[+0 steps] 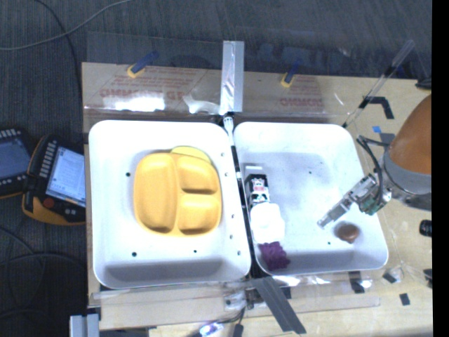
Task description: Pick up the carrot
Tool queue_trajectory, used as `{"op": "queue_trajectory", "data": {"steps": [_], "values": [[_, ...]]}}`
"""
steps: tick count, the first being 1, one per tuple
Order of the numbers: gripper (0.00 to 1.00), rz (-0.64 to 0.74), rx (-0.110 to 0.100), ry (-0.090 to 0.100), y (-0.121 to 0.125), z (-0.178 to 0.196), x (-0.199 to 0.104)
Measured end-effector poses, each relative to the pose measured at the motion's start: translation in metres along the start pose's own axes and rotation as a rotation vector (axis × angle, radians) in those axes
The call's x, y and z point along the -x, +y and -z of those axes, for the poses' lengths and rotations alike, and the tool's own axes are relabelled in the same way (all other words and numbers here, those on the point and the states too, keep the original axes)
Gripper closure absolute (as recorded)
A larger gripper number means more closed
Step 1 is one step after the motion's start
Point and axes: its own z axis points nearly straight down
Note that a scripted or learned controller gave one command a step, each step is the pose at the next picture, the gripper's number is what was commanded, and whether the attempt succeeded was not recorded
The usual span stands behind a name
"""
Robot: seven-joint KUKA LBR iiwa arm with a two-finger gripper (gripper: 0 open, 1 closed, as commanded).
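Camera view: no obvious carrot, maybe that brownish lump (347, 232) low in the right bin (302, 167), just beside the gripper (328, 220). Can't tell gripper opening. Centre over the lump, then drop straight.

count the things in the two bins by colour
yellow: 1, the divided tray in the left bin
white: 2, a small carton and a white lump in the right bin
purple: 1, a bumpy piece
brown: 1, a round piece
total: 5
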Motion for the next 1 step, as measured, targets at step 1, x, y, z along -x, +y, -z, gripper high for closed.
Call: {"op": "queue_trajectory", "data": {"steps": [1], "values": [[1.0, 0.001, 0.003, -0.001, 0.002, 0.0089, 0.0003]]}}
